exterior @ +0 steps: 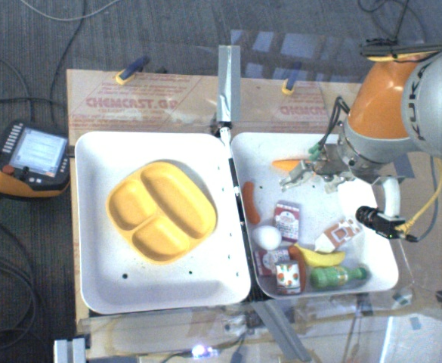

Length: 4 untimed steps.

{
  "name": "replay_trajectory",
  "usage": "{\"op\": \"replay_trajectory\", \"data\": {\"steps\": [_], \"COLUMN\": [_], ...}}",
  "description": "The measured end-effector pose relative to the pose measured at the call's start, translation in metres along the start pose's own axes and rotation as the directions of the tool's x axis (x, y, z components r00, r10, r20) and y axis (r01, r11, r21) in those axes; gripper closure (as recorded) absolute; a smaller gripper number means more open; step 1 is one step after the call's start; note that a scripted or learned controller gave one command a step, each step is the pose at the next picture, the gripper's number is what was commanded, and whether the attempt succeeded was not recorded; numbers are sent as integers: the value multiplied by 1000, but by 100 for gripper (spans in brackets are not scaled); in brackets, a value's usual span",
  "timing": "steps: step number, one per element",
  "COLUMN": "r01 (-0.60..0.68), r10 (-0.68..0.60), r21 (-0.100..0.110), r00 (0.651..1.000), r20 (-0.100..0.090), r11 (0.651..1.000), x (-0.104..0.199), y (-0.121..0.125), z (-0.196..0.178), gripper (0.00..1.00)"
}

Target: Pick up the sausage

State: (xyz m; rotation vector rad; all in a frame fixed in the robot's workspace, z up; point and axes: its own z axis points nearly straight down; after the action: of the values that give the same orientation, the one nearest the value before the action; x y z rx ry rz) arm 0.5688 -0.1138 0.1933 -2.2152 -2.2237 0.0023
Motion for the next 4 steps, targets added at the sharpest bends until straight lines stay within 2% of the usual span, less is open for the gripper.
{"op": "replay_trajectory", "data": {"steps": [1,2,3,4], "r01": [52,-196,250,527], "r10": [-52,196,-250,-527], "r21": [-3,3,-11,-15], "r00": [999,981,968,850], "r20": [2,1,6,15], "r11": [999,981,968,850], "x": [16,6,13,-1], "y": [32,96,-4,-80], "z": [101,106,104,103], "gripper": [0,0,0,0]}}
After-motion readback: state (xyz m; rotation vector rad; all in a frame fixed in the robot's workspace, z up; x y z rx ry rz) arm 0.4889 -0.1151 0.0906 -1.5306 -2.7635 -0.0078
